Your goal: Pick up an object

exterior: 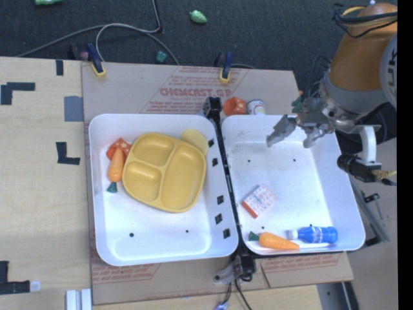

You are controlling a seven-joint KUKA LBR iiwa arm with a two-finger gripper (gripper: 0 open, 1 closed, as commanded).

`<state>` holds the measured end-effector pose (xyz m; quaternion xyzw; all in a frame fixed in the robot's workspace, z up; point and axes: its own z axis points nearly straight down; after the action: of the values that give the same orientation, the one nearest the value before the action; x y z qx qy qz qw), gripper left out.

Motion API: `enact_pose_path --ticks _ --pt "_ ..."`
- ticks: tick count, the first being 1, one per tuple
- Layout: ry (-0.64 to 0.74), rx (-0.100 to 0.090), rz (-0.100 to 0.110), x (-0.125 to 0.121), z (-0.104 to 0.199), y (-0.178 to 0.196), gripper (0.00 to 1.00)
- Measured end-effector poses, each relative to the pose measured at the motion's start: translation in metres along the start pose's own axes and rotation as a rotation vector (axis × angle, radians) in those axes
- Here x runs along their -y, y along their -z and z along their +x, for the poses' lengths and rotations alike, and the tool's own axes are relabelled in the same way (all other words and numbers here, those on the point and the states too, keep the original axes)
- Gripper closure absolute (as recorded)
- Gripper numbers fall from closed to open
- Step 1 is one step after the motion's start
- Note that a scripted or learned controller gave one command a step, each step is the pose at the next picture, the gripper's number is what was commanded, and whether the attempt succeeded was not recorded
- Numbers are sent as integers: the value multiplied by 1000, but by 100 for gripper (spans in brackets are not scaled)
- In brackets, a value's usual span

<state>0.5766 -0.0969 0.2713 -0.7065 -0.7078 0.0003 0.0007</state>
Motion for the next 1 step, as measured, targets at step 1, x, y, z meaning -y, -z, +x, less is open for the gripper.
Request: enact_pose_path --ticks 1 --pt "-2 0 3 34 -15 -146 0"
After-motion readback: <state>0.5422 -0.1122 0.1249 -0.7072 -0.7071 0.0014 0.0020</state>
